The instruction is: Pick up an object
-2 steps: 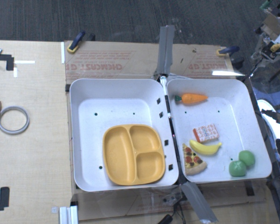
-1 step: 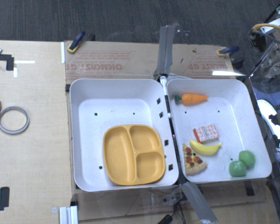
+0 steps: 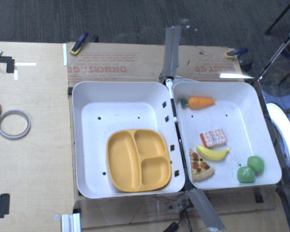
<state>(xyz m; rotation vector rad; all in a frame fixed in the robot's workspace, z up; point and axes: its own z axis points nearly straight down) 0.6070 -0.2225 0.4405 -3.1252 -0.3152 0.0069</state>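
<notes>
Dark carpet at the back, pale wood bench (image 3: 34,178) in front w/ a sheet of printed cardboard (image 3: 135,62) under two white bins set edge to edge. A blue clamp (image 3: 79,42) pins the cardboard's far left corner, another blue clamp (image 3: 238,52) the far right.

Left bin (image 3: 121,108): just a yellow divided plate (image 3: 137,159), three sections, lying flat towards the near wall.

Right bin (image 3: 234,117) has the small stuff:
- carrot (image 3: 200,102) at the far wall, near the divider
- red-and-white box (image 3: 213,138) approx. mid-bin
- banana (image 3: 212,152) just in front of the box, touching or nearly so
- pizza slice (image 3: 199,165) beside the banana, close to the divider
- two green balls (image 3: 255,164) (image 3: 246,174) touching each other in the near right corner, well apart from the rest

Tape roll (image 3: 13,124) lies on the bench, well left of both bins.
</notes>
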